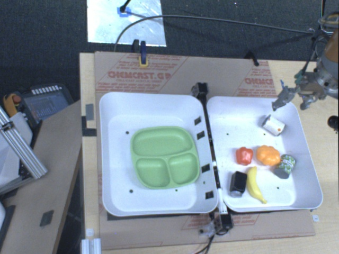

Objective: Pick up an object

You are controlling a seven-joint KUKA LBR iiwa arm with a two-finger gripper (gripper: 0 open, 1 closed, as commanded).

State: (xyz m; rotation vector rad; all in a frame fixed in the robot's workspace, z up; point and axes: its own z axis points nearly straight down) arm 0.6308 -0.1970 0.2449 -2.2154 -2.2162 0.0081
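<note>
Gripper (pixel 290 98) seen over right bin's (pixel 310 157) far edge, fingers spread, nothing held; white cylinder (pixel 274 125) lies on its side just below it; roll-away judged likely on off-centre closure; red pepper (pixel 244 155), orange fruit (pixel 268 155), banana (pixel 256 184) crowded further forward, so stray contact risked there.

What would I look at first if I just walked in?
Probably the big green divided plate lying alone in the left bin. Next, the colourful cluster in the right bin: a red pepper, an orange fruit and a yellow banana. The gripper hangs above that bin's far corner.
</note>
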